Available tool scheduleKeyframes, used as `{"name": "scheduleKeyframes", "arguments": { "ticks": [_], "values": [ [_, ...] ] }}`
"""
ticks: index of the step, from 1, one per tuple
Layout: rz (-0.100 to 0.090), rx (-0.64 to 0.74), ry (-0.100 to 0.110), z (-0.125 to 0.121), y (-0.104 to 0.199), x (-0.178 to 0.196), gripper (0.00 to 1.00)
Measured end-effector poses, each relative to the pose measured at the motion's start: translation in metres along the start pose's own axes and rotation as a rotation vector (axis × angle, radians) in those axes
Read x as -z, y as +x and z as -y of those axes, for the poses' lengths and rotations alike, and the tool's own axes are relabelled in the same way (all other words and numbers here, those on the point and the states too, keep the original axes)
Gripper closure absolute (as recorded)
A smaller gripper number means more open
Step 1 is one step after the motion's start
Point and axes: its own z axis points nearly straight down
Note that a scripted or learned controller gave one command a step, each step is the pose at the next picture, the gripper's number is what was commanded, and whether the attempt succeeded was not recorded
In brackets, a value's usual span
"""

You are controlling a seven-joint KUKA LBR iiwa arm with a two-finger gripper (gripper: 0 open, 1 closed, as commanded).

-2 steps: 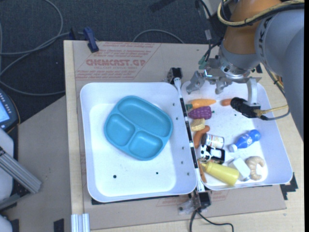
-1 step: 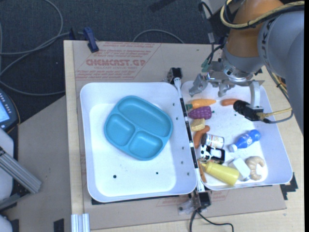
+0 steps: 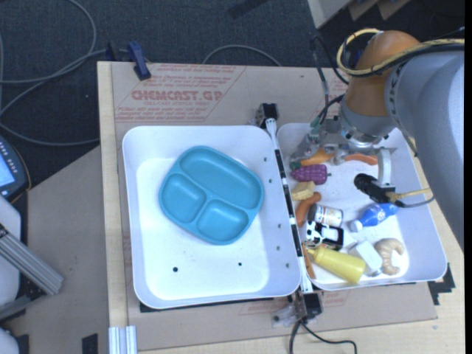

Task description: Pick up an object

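My gripper (image 3: pixel 346 150) hung low over the far end of the right bin (image 3: pixel 428 268), among the toy food there. Just beside it, toward the divider and slightly nearer the camera, lay the purple grape bunch (image 3: pixel 310 173), its long axis running across the bin. I judged that the nearest pick. Whether I had anything clasped, I could not tell.
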Motion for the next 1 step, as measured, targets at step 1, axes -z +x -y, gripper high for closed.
{"name": "scheduleKeyframes", "arguments": {
  "ticks": [1],
  "values": [
    [0.006, 0.004, -0.007, -0.0141, -0.0408, 0.0039, 0.0]
  ]
}}
